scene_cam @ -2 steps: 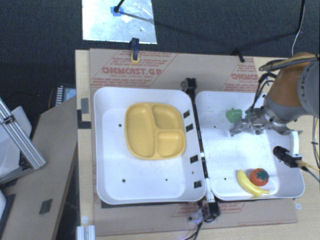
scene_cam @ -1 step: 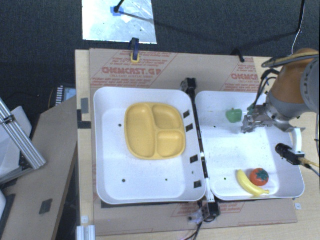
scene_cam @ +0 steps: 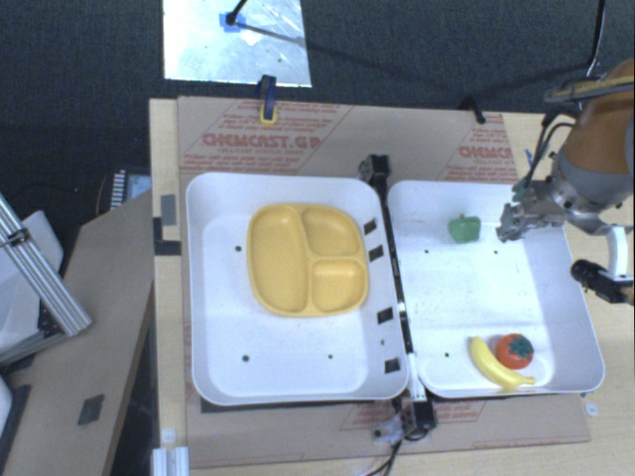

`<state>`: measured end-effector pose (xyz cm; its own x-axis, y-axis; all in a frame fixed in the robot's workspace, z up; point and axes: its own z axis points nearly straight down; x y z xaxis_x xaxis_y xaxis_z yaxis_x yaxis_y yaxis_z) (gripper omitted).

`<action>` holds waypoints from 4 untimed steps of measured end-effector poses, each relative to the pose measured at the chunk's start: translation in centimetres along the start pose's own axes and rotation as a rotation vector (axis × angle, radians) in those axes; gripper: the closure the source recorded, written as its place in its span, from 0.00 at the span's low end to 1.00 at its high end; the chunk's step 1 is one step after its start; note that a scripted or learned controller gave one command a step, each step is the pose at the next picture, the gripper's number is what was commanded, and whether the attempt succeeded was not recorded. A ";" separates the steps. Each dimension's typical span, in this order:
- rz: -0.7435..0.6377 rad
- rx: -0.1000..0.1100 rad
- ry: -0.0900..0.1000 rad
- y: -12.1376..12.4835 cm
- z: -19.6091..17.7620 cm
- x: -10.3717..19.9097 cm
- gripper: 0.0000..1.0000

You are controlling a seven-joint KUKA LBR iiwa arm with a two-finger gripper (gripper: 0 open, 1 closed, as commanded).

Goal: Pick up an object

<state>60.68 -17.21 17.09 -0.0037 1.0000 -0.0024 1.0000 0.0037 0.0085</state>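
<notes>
Bins sit side by side on the bench: the left shallow white bin (scene_cam: pixel 213 365) carries a yellow plastic divided plate (scene_cam: pixel 306 259) with three compartments, lying flat near its middle; the right shallow white bin (scene_cam: pixel 446 305) holds three small toy objects. Green plastic pepper-like toy (scene_cam: pixel 463 228) rests on the floor of the right bin near its far edge; a yellow toy banana (scene_cam: pixel 496 365) lies at the near right corner of the same bin, with a round red toy tomato (scene_cam: pixel 514 349) touching it on its right side. The grey arm with the orange band (scene_cam: pixel 600 137) reaches in over the right bin's far right corner; its two-finger gripper (scene_cam: pixel 511 223) hangs just beside the green toy, to that toy's right, apart from it; whether the claw is spread or pressed together cannot be told at this size, and nothing is seen between its tips. Banana and tomato lie well apart from the gripper.
</notes>
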 end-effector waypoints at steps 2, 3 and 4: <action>-0.006 0.007 0.004 0.0 -4.7 4.8 1.00; -0.008 0.006 0.005 0.5 -5.1 11.1 1.00; -0.007 0.006 0.005 0.7 -6.2 16.9 1.00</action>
<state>61.24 -0.33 23.23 -0.0110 0.9999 0.0025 0.9999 0.0110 0.0024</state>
